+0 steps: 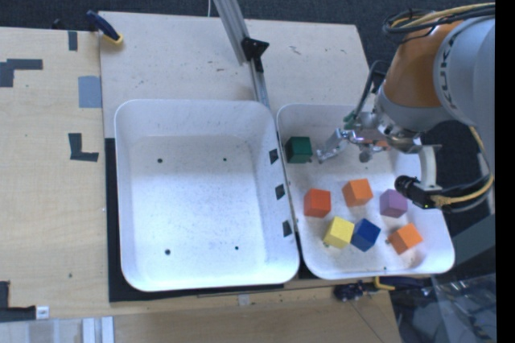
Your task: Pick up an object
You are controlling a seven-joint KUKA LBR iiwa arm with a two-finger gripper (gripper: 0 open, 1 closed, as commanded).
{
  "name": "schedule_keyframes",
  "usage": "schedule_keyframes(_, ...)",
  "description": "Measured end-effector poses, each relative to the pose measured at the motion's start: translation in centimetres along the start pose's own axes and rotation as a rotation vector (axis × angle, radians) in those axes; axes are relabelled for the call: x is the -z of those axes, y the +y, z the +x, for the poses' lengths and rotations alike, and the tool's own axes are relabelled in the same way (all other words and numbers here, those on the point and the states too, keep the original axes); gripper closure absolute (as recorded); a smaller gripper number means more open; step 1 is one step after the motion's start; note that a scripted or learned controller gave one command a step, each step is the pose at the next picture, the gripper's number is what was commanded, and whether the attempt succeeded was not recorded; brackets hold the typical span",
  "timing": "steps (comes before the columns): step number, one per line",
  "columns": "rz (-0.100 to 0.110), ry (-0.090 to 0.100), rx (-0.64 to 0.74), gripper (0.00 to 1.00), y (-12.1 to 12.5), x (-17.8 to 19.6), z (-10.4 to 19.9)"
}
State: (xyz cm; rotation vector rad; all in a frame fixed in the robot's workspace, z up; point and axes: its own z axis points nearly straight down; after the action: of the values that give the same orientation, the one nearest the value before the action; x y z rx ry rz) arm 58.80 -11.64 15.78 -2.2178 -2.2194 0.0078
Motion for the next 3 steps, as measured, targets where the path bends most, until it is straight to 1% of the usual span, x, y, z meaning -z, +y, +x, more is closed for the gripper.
schedule_keyframes(1,0.000,0.001,0.002,0.00,0.7,-5.7,0.6)
schedule_keyframes(2,-0.003,0.001,0.002,1.00,0.8,-4.4,0.6)
schedule_keyframes(3,-0.009,0.000,0.000,1.00,-0.1,0.7,0.3)
